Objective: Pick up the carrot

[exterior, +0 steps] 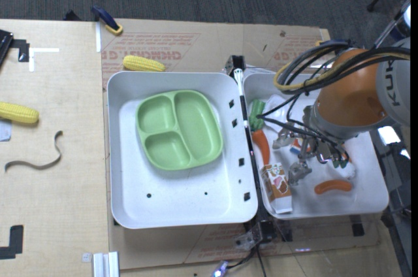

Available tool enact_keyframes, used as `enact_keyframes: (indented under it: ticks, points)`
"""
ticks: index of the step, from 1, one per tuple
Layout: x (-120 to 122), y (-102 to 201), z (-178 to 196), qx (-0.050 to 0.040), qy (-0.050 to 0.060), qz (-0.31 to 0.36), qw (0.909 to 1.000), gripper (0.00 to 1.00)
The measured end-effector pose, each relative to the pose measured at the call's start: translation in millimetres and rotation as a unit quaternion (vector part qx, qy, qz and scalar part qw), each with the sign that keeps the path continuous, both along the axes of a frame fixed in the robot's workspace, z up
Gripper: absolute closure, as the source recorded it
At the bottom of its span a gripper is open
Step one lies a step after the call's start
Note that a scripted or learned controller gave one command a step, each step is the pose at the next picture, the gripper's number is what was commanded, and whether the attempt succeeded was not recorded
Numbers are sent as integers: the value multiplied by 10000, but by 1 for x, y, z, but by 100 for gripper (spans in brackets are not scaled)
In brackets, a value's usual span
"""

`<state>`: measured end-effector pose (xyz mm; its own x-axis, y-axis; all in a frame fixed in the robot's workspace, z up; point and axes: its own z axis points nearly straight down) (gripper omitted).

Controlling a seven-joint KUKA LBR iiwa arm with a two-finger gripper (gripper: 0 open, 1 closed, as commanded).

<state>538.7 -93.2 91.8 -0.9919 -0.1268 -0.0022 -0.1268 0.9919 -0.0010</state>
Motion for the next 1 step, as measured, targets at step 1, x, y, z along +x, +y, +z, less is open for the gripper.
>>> enact_keyframes:
  ticks: [1]
  points:
    - [84,-96,2,-2,-31,-987,9951,0]
